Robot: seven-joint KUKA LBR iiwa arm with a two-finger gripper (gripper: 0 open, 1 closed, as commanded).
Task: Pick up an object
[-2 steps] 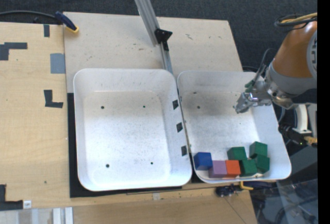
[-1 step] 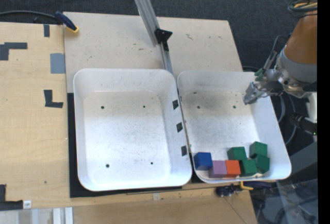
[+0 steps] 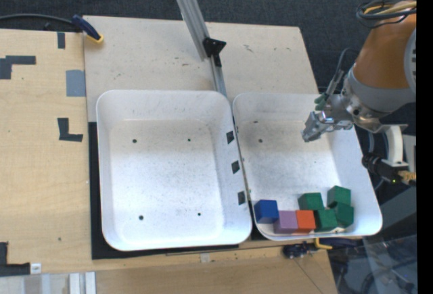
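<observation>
We see the jaws (image 3: 315, 125) hanging over the upper right part of the right bin (image 3: 284, 151), near its right wall, and we cannot tell whether they are apart or together; nothing shows between them. Behind them the grey wrist leads up and right to the orange band of the arm (image 3: 382, 59), which comes in from the right edge of the view.

Well apart from the jaws, along the near wall of the same bin, we find the blocks gathered in a cluster. A blue block (image 3: 266, 210) lies furthest left, a purple block (image 3: 288, 220) just beside it, then an orange block (image 3: 306, 219) touching the purple one. To the right of these we count several green blocks (image 3: 331, 208) pressed together in the bin's near right corner.

The left bin (image 3: 162, 171) stands just beside the right one, their rims meeting in the middle. Both rest on the tabletop (image 3: 149, 56), a pale board. A grey metal bar (image 3: 186, 2) slants down from the top of the view to the seam between the bins.
</observation>
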